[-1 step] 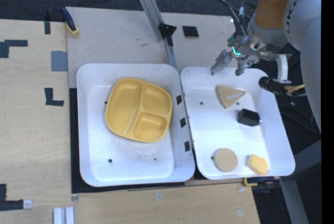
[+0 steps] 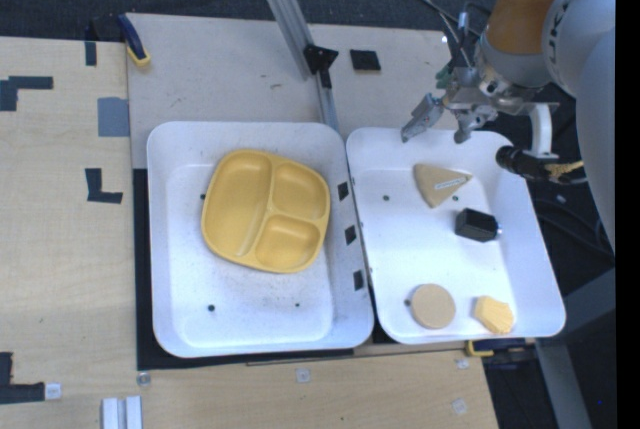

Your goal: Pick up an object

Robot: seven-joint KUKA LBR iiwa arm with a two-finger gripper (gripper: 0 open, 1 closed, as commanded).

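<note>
My gripper (image 2: 440, 127) hangs over the far edge of the right bin (image 2: 400, 247), its two fingers spread apart with nothing between them. Just below it in the bin lies a tan wedge-shaped piece (image 2: 441, 184). A small black block (image 2: 476, 225) sits a little nearer. Close to the bin's front edge lie a round tan disc (image 2: 433, 306) and a yellow chunk (image 2: 494, 314). The left bin (image 2: 175, 307) holds a yellow divided plate (image 2: 266, 210).
A slanted metal post (image 2: 285, 7) rises behind the bins, with a black bracket at its foot. Cables run along the back toward the arm (image 2: 560, 17) at the right. A blue-and-yellow clamp (image 2: 134, 41) lies at the bench's far left corner.
</note>
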